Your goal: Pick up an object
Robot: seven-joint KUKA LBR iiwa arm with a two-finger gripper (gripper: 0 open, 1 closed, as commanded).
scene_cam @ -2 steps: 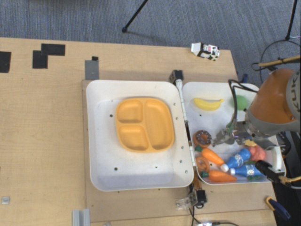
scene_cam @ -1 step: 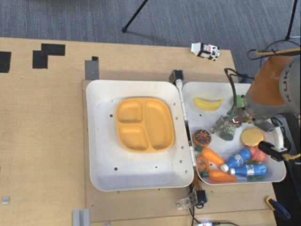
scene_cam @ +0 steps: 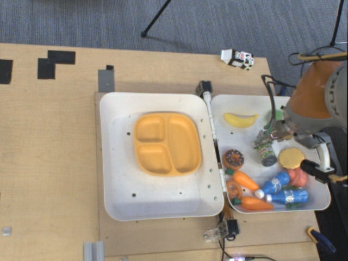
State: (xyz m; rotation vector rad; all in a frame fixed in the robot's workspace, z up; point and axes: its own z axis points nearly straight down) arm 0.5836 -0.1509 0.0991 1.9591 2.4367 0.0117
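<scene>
The arm's fingers (scene_cam: 267, 139) hung low in the right bin (scene_cam: 325, 203), but it was too small and dark there to tell if they were apart or together. A little green can (scene_cam: 268, 156) lay right below the fingers, almost touching them, with its long side tipped a bit; a yellow banana (scene_cam: 240, 119) lay off to the left and a round yellow lid (scene_cam: 292, 157) sat just to the right. No writing on the can could be read.
</scene>
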